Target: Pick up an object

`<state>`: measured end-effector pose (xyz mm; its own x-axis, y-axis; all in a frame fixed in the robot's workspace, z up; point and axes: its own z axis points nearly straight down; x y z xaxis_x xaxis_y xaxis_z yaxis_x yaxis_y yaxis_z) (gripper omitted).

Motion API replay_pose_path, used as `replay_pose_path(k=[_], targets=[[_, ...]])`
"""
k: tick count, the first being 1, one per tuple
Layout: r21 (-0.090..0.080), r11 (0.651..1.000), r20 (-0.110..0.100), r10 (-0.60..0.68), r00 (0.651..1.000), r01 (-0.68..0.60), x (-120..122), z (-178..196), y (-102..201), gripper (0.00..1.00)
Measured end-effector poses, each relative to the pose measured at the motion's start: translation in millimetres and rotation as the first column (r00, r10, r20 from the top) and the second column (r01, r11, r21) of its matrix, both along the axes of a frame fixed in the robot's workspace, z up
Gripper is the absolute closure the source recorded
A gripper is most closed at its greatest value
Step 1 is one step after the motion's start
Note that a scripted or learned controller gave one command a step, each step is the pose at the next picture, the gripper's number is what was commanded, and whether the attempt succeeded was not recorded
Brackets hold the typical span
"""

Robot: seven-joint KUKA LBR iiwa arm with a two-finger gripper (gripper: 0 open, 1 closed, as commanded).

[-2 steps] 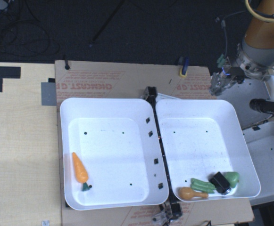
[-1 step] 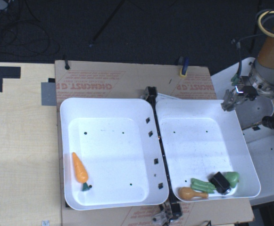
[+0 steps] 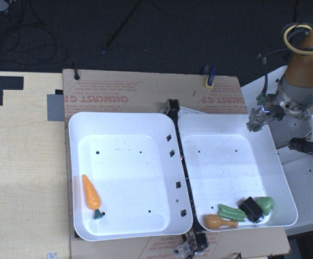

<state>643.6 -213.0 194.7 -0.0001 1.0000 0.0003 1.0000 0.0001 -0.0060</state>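
A: Where do we stand?
B: Our gripper (image 3: pixel 256 118) hovers over the right bin's (image 3: pixel 285 177) far right rim; we cannot tell its state.
A: Nearest target?
B: The green vegetable (image 3: pixel 231 212), lying crosswise in that bin's near corner, well apart from us.

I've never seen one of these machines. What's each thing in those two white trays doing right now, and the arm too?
Carrot: lying flat in the left bin, near its left wall.
Tan pear-shaped toy: lying in the right bin, at the near edge.
Green vegetable: lying beside it.
Black block: resting tilted against the green pieces.
Green lump: lying by the block.
Arm: raised beyond the right bin's far right corner.
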Motion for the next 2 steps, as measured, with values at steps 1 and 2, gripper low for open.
replay_pose_path(k=[1,2], targets=[[-0.004,1.000,0.014,0.000,1.000,0.000,1,100,-2,1.00],[0.000,1.000,0.002,0.000,1.000,0.000,0,71,0,1.00]])
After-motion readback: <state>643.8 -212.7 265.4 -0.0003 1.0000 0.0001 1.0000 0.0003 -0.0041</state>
